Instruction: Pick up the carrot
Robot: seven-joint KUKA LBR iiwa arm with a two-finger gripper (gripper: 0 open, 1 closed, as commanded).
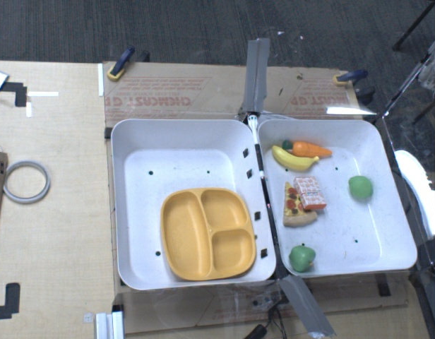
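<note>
Toward the far left corner of the right-hand shallow white bin (387, 189) lies the small orange toy carrot (311, 149) with its green top pointing left, touching the far side of a curved yellow toy banana (294, 159). Nearer, a toy pizza slice (296, 209) sits against a red-and-white box (310, 193). A round green ball (360, 187) rests to the right, and a green pepper-like toy (301, 258) sits near the front wall. The left white bin (133, 210) holds a yellow three-compartment plastic plate (207, 233). A roll of tape (25, 181) lies on the wooden bench (48, 260) far left. Whether the pincer is apart or together cannot be told.
</note>
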